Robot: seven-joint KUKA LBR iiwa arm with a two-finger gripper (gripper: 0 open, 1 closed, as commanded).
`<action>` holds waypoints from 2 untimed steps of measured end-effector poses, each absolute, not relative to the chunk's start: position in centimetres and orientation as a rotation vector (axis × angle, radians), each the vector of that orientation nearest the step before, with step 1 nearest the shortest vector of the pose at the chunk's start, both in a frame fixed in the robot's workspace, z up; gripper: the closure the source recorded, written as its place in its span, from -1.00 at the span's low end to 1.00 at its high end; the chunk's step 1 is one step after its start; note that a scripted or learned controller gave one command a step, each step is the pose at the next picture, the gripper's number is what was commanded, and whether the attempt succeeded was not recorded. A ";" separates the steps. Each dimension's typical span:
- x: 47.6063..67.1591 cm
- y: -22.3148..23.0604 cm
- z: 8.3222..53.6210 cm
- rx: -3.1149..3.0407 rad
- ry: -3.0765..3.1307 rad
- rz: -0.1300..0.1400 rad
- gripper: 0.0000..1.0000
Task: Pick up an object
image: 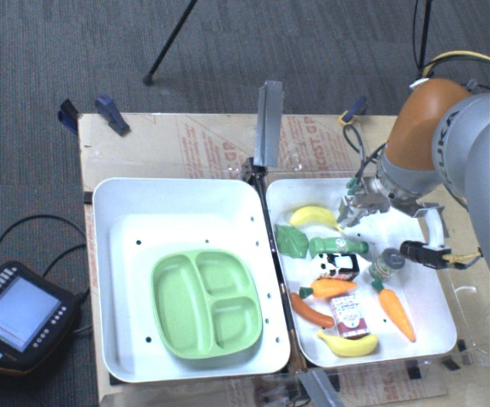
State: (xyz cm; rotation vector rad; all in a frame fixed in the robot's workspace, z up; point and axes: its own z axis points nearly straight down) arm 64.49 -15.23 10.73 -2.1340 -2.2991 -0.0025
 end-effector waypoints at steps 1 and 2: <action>64.5 -15.2 10.7 -2.134 -2.298 -0.002 -1.00; 64.3 -14.7 8.7 -2.085 -2.345 0.002 -1.00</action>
